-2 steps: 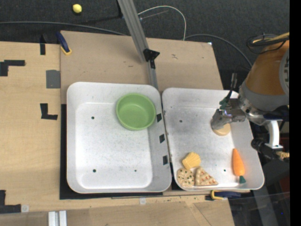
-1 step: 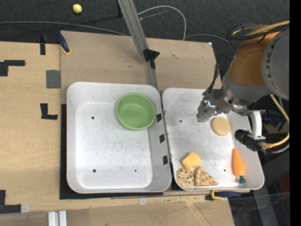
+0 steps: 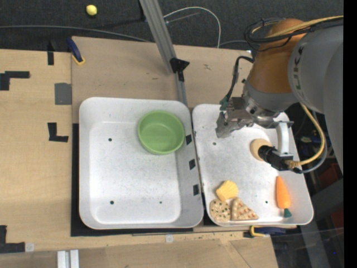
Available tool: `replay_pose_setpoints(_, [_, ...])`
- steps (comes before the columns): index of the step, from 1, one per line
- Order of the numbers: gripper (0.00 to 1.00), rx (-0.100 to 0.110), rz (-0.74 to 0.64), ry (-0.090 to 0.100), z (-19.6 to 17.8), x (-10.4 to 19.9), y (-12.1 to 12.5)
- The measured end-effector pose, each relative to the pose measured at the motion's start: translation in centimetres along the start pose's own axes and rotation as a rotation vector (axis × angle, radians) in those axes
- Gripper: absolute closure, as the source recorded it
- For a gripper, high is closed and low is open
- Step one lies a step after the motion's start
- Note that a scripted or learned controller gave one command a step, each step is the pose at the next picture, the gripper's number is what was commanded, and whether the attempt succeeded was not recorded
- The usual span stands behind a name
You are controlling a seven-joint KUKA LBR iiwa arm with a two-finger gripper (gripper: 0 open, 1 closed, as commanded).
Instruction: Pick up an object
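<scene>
My gripper (image 3: 224,128) hangs over the upper left part of the right bin (image 3: 207,166), with bare bin floor under it. Nothing shows between its tips. In the same bin a yellow cheese wedge (image 3: 226,190) lies near the front, with a round cracker (image 3: 220,210) and a triangular cracker (image 3: 242,210) just below it. An orange carrot (image 3: 283,193) rests at the bin's right side. A beige ring-shaped piece (image 3: 258,148) sits right of the gripper, partly behind a black part of the arm. A green bowl (image 3: 161,132) stands in the left bin (image 3: 100,166).
A grey metal pole (image 3: 159,27) slants down from the top to the bins' junction. Cables loop behind the arm at the upper right. A small yellow ball (image 3: 91,9) lies on the dark floor beyond the bench. Black tape marks dot the wooden bench at left.
</scene>
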State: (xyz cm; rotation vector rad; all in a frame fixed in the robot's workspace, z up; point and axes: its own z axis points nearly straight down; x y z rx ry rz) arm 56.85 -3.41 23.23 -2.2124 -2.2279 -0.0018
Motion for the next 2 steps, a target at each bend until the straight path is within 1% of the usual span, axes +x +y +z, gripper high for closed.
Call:
replay_pose_setpoints(1, [1.0,0.0,-0.001,0.0,-0.2,5.7,2.9])
replay_pose_setpoints(2, [1.0,0.0,0.0,-0.001,1.0,11.1,5.8])
